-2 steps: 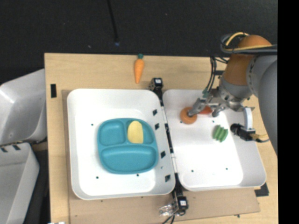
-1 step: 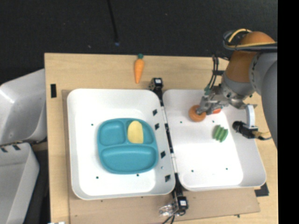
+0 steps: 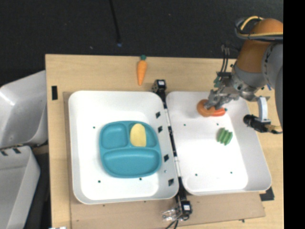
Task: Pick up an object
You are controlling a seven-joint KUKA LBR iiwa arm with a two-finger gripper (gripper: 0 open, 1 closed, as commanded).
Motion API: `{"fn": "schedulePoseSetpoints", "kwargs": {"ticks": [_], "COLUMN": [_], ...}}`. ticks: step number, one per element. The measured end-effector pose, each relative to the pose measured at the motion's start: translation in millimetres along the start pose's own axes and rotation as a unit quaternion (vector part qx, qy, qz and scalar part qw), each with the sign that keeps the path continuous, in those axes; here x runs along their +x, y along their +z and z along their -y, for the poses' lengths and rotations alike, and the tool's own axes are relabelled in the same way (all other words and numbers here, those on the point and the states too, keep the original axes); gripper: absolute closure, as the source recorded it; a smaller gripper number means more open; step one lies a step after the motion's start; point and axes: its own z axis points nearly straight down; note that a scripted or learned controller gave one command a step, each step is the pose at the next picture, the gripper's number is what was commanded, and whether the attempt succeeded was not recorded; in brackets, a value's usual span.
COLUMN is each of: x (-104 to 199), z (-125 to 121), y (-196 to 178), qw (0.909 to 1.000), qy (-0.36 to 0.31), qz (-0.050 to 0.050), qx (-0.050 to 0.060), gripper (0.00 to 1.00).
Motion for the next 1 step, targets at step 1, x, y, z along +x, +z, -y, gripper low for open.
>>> {"fn": "schedulePoseSetpoints", "kwargs": {"ticks": [1], "x": [1.1], "z": [-8.2], "y": [-63.2], "qw": [1.0], "qy": [0.0], "qz": [0.0], "qx": [-0.001], "gripper": [1.0]}}
